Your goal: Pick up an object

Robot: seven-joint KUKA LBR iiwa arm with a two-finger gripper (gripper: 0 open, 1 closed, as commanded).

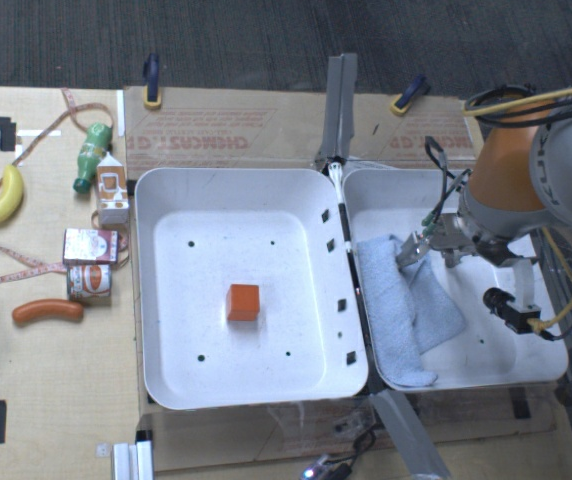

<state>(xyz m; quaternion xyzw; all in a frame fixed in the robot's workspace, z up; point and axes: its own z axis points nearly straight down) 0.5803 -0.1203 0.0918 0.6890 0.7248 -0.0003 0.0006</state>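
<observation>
Pincer (pixel 413 251) over right-bin cloth (pixel 398 313); left-bin orange block (pixel 244 303).

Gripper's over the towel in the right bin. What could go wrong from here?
1. The gripper is at the upper edge of the blue towel; soft cloth may slip out or only partly lift.
2. The towel lies against the right bin wall by the divider, so the arm could bump that rim.
3. The orange block sits in the left bin, away from the gripper.

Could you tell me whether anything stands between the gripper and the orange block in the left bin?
Yes: the gripper sits over the blue cloth in the right bin, and the two bins' adjoining walls lie between it and the orange block.
</observation>
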